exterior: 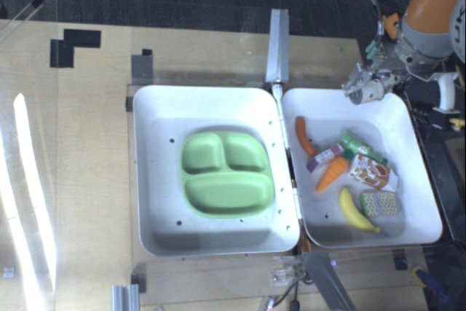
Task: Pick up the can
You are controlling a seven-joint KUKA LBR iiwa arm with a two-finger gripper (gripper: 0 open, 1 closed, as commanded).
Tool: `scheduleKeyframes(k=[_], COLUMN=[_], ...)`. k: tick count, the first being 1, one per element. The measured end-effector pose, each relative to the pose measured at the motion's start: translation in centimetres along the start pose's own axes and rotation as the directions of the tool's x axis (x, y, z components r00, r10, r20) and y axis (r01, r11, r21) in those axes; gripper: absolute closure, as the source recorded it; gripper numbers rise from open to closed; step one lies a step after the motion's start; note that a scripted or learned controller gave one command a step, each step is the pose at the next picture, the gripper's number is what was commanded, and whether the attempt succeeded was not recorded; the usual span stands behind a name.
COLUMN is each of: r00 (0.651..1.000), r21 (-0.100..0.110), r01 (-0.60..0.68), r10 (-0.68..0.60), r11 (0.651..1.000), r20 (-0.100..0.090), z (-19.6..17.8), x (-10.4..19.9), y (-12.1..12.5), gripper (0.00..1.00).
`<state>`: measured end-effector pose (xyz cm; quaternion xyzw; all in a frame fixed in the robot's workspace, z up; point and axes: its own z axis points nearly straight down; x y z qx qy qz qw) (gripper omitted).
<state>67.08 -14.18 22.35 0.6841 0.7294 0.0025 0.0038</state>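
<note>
Green tray (226, 175) sits in the left bin (153, 156). In the right bin (419, 156), the can (380, 204) lies beside the banana (355, 211), near corner. Gripper (366, 89) hovers over the far rim; can't tell its spread.

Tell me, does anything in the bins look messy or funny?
Nothing is spilled or broken. The right bin is simply jumbled: the banana, carrot, sausage and packets lie tumbled at all angles. The green tray sits neatly flat in the left bin.
</note>
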Motion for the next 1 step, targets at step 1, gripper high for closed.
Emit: scheduleKeyframes(k=[1], r00=[0.999], r21=[0.000], r01=[-0.050], r10=[0.050], r11=[0.999], r20=[0.000], z=[-8.26], x=[2.74], y=[0.19], gripper=[1.00])
